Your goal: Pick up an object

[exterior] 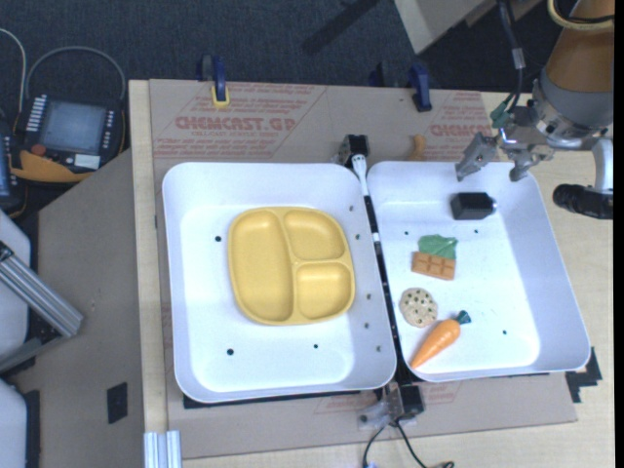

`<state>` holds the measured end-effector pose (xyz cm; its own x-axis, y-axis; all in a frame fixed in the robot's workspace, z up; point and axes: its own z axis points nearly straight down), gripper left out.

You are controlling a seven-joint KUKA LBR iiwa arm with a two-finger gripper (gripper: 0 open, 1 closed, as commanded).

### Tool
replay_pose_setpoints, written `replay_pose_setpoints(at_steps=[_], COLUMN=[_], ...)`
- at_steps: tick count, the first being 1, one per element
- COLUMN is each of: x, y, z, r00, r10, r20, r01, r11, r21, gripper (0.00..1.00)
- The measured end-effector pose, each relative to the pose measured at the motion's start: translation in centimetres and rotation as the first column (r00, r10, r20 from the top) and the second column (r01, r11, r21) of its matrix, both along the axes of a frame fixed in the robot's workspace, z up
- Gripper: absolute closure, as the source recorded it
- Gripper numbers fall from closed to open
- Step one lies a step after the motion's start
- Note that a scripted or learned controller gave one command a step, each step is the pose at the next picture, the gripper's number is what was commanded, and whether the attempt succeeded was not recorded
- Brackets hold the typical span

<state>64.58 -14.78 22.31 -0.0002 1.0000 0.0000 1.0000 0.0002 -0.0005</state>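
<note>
In the right bin (546, 291) lie a small black block (472, 205), an orange waffle-like piece with a green patch (436, 257), a chocolate-chip cookie (418, 306) and a toy carrot (435, 341). My gripper (496, 163) hangs over the bin's far rim, just above and slightly right of the black block. Its two fingers are spread apart with nothing between them.
A yellow divided plate (290, 262) lies in the left bin (195, 339). Two blue clamps (216, 78) hold the cardboard sheet at the back. A teach pendant (68, 130) sits at the far left off the bench.
</note>
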Motion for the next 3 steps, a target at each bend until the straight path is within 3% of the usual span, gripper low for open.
replay_pose_setpoints(at_steps=[2,3], x=[0.4,0.9], y=[0.3,0.2], z=[-10.7,-12.1], r00=[1.0,1.0], r10=[0.002,0.001], r20=[-0.006,0.015], r01=[-0.002,-0.001], r11=[1.0,1.0], r21=[0.001,-0.006], gripper=[0.0,0.0])
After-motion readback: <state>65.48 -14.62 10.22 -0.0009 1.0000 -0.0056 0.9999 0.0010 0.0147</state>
